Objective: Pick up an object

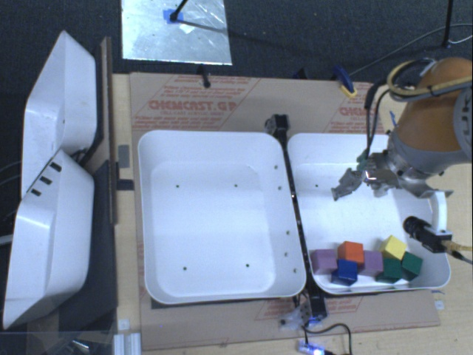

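**Overhead, My Gripper Hangs Above the Right Bin, Blocks Untouched**

Seen from the fixed camera above the bench, my arm (436, 117), grey with its orange band, reaches in from the right and ends over the right bin (318, 154). My gripper (346, 187) sits over the bin's upper middle, angled toward its left wall. Its grey fingers (341, 191) point down and to the left; whether they are apart or together I cannot tell from this angle. Nothing shows between them.

The blocks are gathered along the right bin's front edge, well apart from my gripper. From left to right: a purple block (324, 260) near the front left corner, a blue block (344, 272) just beside it against the front rim, an orange block (351, 252) touching the blue one from behind, a second purple block (372, 261) beside the orange one, then a green block (390, 271), a yellow block (395, 247) behind it, and another green block (412, 263) toward the front right corner. All rest on the bin floor.

The left bin (214, 220) lies beside the right one, their inner walls touching along a dark divider (292, 205). Both bins sit on a brown board with red lettering (194, 103). At the bench's left edge two more white bins (55, 191) lean on their sides, one stacked against the other. Beyond the board's back edge a shiny metal sheet (176, 21) lies on dark carpet.
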{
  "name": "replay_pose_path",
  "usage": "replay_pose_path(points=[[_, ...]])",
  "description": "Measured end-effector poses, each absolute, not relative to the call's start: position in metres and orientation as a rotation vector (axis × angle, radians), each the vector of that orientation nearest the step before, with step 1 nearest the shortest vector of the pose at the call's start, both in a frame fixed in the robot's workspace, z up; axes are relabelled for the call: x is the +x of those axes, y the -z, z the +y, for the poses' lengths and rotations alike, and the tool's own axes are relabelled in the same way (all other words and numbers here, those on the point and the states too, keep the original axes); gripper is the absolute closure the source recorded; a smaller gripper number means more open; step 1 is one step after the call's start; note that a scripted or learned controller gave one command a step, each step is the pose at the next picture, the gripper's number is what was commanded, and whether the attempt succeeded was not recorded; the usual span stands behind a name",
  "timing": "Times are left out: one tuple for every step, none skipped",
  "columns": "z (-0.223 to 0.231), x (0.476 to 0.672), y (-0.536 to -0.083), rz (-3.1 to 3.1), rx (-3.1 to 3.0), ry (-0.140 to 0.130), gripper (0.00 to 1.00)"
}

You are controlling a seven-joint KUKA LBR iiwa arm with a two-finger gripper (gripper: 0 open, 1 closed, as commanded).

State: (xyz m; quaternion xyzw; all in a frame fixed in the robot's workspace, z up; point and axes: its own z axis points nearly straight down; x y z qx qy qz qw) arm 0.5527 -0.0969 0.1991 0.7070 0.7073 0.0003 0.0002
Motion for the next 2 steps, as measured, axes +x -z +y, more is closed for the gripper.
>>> replay_pose_path(points=[[-0.097,0.553,-0.21,2.221,2.22,-0.002,1.0],[-0.116,0.602,-0.271,2.218,2.216,-0.006,1.0]])
